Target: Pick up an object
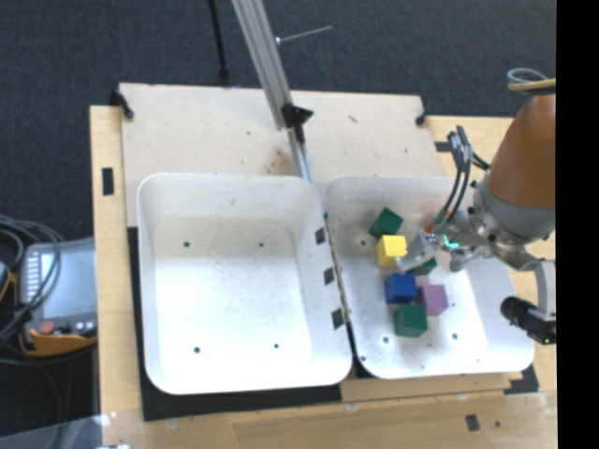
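Several small blocks lie in the right bin (pixel 487 344): a green block (pixel 386 223) at the top, a yellow cube (pixel 391 249) below it, then a blue cube (pixel 401 288), a purple cube (pixel 434 298) and a dark green cube (pixel 410 321). My gripper (pixel 432 249) reaches in from the right and hangs low just right of the yellow cube, above the blue and purple cubes. A dark green piece (pixel 424 266) shows right beneath it. I cannot make out anything held in it.
The left bin (pixel 159 251) stands beside the right one, with a shared raised rim (pixel 332 269) between them. A slanted metal pole (pixel 267 64) rises behind the bins. The arm's grey and orange body (pixel 524 176) overhangs the right bin's right side.
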